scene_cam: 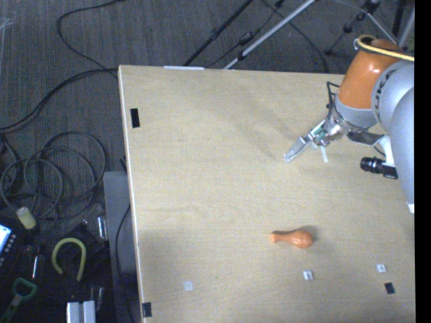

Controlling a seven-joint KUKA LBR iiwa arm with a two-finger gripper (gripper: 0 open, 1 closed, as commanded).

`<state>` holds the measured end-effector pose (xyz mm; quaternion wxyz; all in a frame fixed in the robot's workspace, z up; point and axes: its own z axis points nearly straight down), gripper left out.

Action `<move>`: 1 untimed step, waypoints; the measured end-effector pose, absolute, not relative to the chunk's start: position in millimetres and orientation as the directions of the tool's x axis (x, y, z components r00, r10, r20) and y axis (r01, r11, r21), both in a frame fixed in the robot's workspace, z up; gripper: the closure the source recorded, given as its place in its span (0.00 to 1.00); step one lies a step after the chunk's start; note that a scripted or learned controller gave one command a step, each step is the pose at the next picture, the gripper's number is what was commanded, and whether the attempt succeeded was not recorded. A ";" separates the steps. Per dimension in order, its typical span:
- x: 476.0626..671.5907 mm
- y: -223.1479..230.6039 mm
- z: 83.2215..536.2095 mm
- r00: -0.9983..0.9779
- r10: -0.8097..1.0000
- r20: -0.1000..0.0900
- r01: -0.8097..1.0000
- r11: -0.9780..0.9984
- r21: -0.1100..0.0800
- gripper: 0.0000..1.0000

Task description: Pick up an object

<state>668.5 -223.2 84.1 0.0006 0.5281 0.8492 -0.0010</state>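
An orange pear-shaped object (293,238) lies on its side on the tan bench top (215,180), near the front, with its narrow end pointing left. My gripper (306,156) hangs over the right middle of the bench, well behind the orange object and slightly to its right. Its fingers (293,153) are spread open, one reaching down-left, with nothing between them. The orange band of the arm (367,73) rises behind it at the right edge.
Small square markers (308,274) dot the bench's front right, and a black tag (135,118) sits near its left edge. Cables (54,173) and tools lie on the floor to the left. Tripod legs (283,19) stand behind the bench.
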 end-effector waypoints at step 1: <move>669.3 -222.6 94.1 -0.443 0.897 -0.005 0.897 0.443 0.000 1.00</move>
